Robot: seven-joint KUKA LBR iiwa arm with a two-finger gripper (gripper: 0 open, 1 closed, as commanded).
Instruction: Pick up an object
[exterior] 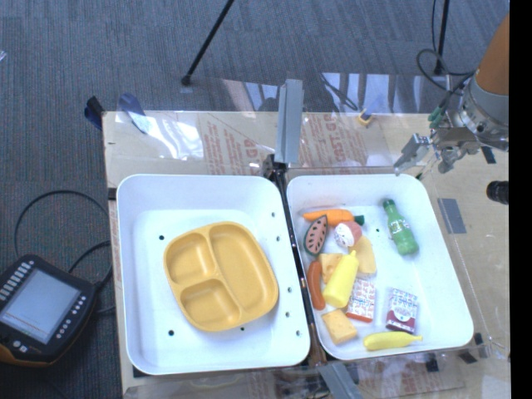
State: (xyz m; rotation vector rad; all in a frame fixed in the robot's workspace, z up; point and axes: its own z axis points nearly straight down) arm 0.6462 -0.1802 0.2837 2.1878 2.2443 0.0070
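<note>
While the metal two-finger gripper (413, 158) hangs with fingers apart, holding nothing, over the light wooden bench (349, 135) behind the right white bin (445, 264), a green plastic bottle (400, 227) lies inside. Grey carpet (100, 40) covers the floor.

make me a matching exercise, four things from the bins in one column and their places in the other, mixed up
Things:
1. tray
2. green bottle
3. banana
4. carrot

Places:
A. right bin, near front edge
B. left bin
C. right bin, back left
D. right bin, back right

Pairs: 1-B, 2-D, 3-A, 4-C
</note>
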